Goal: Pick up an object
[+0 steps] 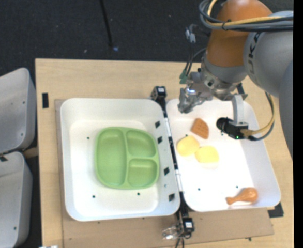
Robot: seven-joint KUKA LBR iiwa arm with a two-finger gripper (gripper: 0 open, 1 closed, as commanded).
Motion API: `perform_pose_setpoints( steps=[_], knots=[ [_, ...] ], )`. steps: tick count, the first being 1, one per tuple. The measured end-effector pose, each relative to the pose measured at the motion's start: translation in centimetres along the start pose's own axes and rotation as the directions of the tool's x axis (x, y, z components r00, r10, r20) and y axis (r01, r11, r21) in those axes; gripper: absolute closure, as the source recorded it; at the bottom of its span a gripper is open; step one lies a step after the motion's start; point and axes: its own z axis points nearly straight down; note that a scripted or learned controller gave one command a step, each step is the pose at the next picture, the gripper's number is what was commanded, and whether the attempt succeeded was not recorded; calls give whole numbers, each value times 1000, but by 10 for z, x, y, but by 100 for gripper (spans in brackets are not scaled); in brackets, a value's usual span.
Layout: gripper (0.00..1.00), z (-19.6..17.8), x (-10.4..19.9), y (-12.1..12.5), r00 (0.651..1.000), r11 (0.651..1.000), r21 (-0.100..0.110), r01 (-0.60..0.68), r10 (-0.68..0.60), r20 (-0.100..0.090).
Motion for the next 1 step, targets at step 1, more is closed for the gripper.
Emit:
perform_pose_setpoints(
  steps=[1],
  knots=[
    [100,14,52,-23,1000,1000,2,1,-1,0]
  ],
)
